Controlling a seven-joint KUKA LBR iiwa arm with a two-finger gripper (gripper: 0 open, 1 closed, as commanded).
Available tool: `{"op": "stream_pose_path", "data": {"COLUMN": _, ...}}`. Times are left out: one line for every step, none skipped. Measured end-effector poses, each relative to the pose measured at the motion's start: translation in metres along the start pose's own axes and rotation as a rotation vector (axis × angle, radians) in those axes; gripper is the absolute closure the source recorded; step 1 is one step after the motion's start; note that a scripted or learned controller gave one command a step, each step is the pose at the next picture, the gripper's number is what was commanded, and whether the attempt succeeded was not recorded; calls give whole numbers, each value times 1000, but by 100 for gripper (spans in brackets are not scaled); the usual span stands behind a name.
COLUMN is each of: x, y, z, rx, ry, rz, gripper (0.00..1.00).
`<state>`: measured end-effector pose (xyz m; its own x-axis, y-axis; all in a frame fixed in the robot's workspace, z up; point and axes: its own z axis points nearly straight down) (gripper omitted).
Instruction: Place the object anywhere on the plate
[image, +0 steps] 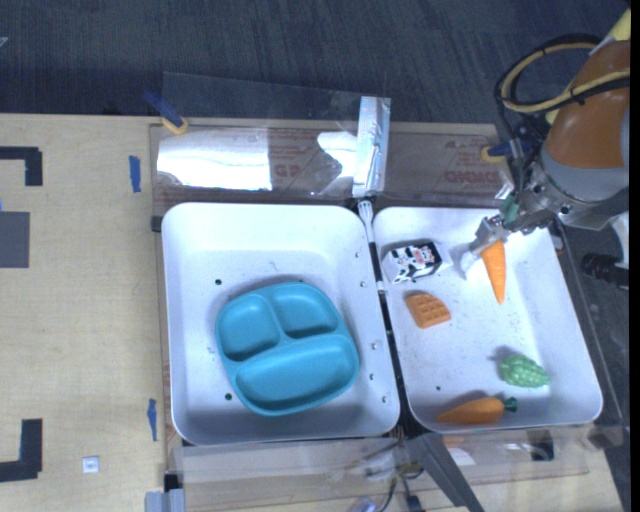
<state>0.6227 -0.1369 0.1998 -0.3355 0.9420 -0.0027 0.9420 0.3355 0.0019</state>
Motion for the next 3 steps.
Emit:
{"op": "stream_pose_path", "data": {"x": 95, "y": -7, "z": 15, "rx": 2, "ry": 6, "rz": 76, "gripper": 100}}
{"op": "stream_pose_path", "data": {"x": 163, "y": 8, "z": 15, "rx": 2, "ry": 4, "rz": -119, "gripper": 100}}
{"op": "stream_pose_path", "data": {"x": 269, "y": 17, "z": 26, "rx": 5, "ry": 5, "rz": 91, "gripper": 100}}
